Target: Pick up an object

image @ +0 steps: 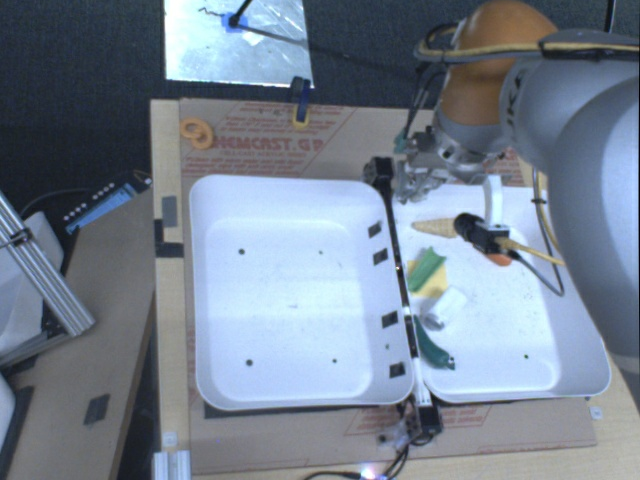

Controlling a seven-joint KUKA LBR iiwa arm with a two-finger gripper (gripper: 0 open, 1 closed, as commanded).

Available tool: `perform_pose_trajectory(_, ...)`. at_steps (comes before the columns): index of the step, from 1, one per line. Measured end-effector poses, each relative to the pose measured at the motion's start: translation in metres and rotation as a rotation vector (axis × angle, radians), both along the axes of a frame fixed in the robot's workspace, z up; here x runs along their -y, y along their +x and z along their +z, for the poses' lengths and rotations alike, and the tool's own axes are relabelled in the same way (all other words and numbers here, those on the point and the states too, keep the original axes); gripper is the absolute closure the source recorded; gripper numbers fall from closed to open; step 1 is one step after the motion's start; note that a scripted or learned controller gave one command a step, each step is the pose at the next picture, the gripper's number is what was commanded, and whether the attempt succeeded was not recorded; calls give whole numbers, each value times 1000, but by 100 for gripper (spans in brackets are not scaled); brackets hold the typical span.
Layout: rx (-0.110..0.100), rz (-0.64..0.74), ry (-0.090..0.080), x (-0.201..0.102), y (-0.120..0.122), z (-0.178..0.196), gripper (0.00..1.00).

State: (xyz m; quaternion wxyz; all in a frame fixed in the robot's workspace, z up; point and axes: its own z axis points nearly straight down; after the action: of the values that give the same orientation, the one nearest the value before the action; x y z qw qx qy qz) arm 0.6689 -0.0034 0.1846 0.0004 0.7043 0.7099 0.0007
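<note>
My gripper (412, 184) hangs over the back left corner of the right bin (540, 368), close to the wall between the bins. A tan cone (430, 228) lies just in front of it on the bin floor. Further forward, near the bin's left wall, a green piece (424, 265) rests on a yellow block (434, 284). A small white object (447, 304) lies beside them, and a dark green curved piece (432, 347) lies nearer the front. Nothing is visibly held.
The left bin (290, 298) sits beside the right one, with black clips (390, 318) along the shared wall. An orange ring (197, 133) and a blue and yellow clamp (300, 103) lie on the cardboard behind the bins. The grey arm (580, 138) covers the right bin's back right.
</note>
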Motion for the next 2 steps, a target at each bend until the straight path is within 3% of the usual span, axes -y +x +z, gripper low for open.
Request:
perform_pose_trajectory(1,0,0,1,-40,0,0,100)
perform_pose_trajectory(2,2,-2,1,-51,0,29,100)
